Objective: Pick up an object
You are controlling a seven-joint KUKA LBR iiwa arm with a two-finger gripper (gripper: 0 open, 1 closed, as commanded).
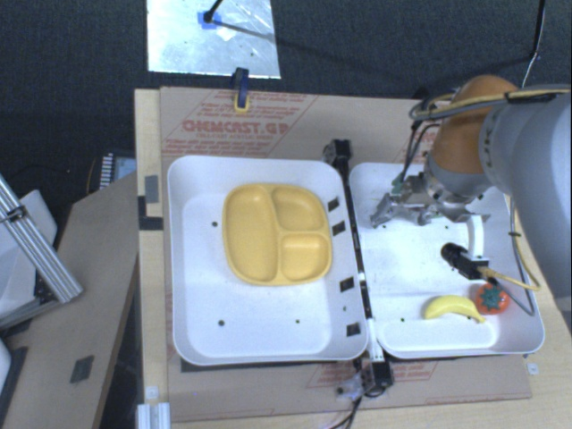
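Note:
My gripper (399, 211) hangs low over the upper left part of the right bin (402, 280), close to the wall between the two bins. A yellow banana (452, 307) lies near that bin's front right corner. A small red and orange fruit with a green spot (492, 298) touches the banana's right end. Both are well in front of the gripper and to its right, and nothing is seen in its grasp. A yellow divided plate (275, 233) rests in the middle of the left bin (201, 320).
The grey arm with its orange band (474, 137) reaches in over the right bin's far right side. A black clip strip (349, 239) runs along the divide between the bins. A shiny sheet (213, 23) lies beyond the bench.

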